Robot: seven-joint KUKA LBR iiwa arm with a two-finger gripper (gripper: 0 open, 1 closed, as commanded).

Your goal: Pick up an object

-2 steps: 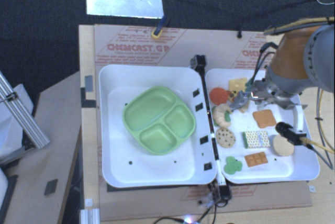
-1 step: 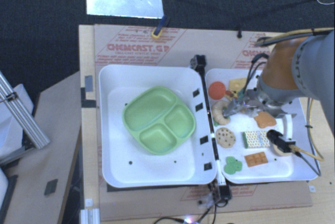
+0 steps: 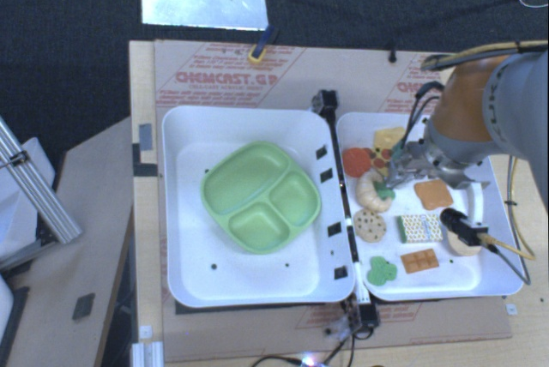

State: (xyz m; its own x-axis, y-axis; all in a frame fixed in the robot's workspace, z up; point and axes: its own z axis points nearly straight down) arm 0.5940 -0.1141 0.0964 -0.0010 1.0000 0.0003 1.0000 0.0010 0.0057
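Dark carpet [image 3: 69, 31] lies around the bench [image 3: 343, 65], whose brown paper facing carries red print reading "CHEMCAST GP" [image 3: 225, 76]. A second copy toward the right is cut off by the grey and orange arm [image 3: 489, 104], and fainter red lettering along the near edge is too small to read. The left bin [image 3: 184, 129] holds a green three-compartment plate [image 3: 257, 195]. The right bin [image 3: 485, 275] holds toy food: a yellow wedge [image 3: 390, 137], a red round slice [image 3: 356, 159], a pale curled piece [image 3: 371, 192], a speckled cookie [image 3: 370, 225], a green broccoli floret [image 3: 382, 271], a brown waffle square [image 3: 419, 260], a white block with green dots [image 3: 419, 228] and an orange toast square [image 3: 433, 194]. The gripper [image 3: 396, 174] sits low in this bin, just beside the pale curled piece and between the red slice and the toast. Its tip is dark and blurred, so I cannot tell whether it is spread or closed, or whether it touches anything.
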